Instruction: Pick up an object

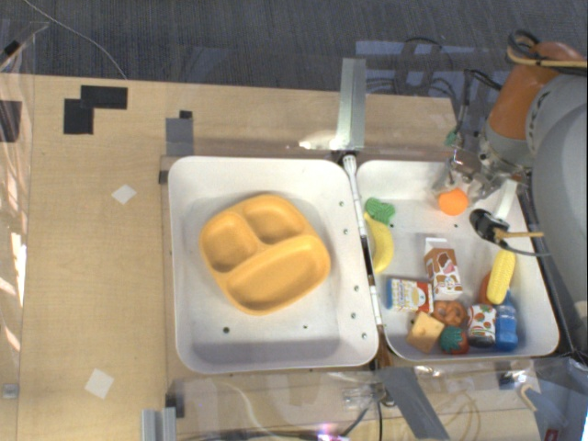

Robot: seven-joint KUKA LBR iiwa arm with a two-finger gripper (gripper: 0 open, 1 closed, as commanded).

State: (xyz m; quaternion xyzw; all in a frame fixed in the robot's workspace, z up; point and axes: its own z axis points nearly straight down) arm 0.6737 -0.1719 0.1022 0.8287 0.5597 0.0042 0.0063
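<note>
My gripper hangs over the far right corner of the right bin. A small orange ball lies just below and left of the gripper tip, close to it; whether they touch is unclear. Further into the bin lie a green toy, a yellow banana, a corn cob, a brown-and-white carton, a small flat packet, a cheese wedge, a cookie, a can and a blue bottle.
The left bin holds a yellow divided plate near its middle. A metal divider separates the two bins. The toys crowd the near half of the right bin; the arm's grey body stands along its right side.
</note>
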